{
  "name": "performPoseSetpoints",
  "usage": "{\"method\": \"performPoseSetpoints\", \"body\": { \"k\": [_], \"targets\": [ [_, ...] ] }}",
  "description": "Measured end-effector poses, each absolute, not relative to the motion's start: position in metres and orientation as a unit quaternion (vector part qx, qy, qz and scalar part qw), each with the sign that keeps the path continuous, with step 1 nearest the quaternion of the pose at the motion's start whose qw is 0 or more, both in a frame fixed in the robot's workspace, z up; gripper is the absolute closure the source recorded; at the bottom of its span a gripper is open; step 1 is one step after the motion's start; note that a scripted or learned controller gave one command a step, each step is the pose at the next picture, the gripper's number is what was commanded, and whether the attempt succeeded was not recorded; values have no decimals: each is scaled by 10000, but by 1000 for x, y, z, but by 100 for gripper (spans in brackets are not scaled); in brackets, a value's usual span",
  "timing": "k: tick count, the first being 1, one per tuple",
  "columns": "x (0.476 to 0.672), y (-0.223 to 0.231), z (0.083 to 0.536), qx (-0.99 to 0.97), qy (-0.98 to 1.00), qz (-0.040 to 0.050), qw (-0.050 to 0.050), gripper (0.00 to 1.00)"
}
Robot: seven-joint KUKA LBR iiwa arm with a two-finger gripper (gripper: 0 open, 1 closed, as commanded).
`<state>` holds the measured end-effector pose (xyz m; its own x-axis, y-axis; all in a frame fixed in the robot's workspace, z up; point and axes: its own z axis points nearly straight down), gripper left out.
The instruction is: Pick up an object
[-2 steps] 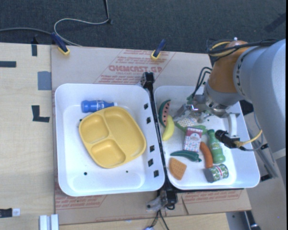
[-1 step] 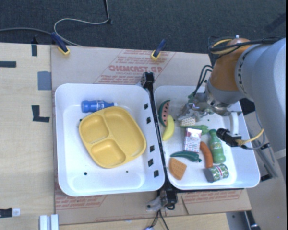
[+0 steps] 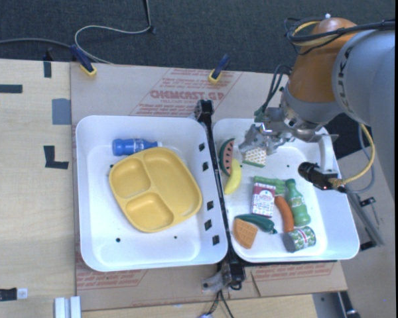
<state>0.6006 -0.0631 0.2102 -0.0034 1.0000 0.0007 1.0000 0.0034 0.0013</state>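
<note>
My gripper (image 3: 257, 146) hangs over the back left part of the right bin (image 3: 331, 244). A small pale, grid-textured piece (image 3: 255, 156) sits right at the fingertips and looks pinched between them. Around it in the same bin lie a watermelon slice (image 3: 227, 155), a banana (image 3: 233, 180), a red carton (image 3: 263, 199), a green bottle (image 3: 296, 203), an orange sausage-shaped toy (image 3: 285, 214), a green pepper (image 3: 260, 222), an orange waffle wedge (image 3: 245, 232) and a small can (image 3: 300, 238).
The left bin (image 3: 93, 244) holds a yellow divided plate (image 3: 156, 187) and a blue bottle (image 3: 134, 146) lying at its back. A black divider clip (image 3: 203, 108) sits between the bins. The arm's grey and orange body (image 3: 331, 58) covers the back right.
</note>
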Motion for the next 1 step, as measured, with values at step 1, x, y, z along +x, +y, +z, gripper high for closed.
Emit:
{"method": "performPoseSetpoints", "body": {
  "k": [1],
  "targets": [
    [600, -63, 218, 7055, 7087, -1, -12, 100]
  ]
}}
